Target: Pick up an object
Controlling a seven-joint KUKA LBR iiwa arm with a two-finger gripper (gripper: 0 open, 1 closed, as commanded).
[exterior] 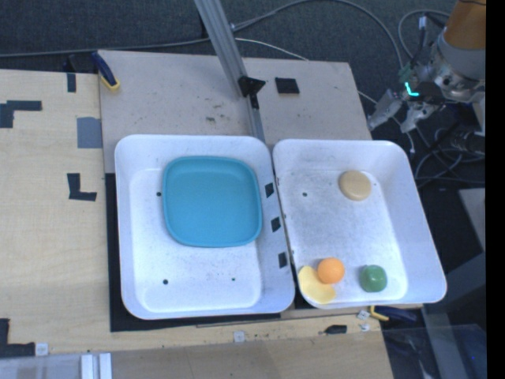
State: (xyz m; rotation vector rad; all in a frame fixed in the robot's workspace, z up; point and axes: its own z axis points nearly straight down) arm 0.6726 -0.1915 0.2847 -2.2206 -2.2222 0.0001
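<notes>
The right bin (410,212) holds a tan round object (355,185) near its back, and an orange ball (330,271), a yellow piece (314,288) and a green ball (372,278) along its front edge. In the left bin (134,235) lies a square blue plate (211,200). My gripper (398,112) hangs at the upper right, beyond the back right corner of the right bin and well above the bench. Its fingers are spread apart with nothing between them.
A grey metal pole (225,42) slants from the top down to the gap between the bins. Cables (347,14) run over the dark floor at the back and right. A yellow and blue clamp (106,71) sits at the board's back left corner.
</notes>
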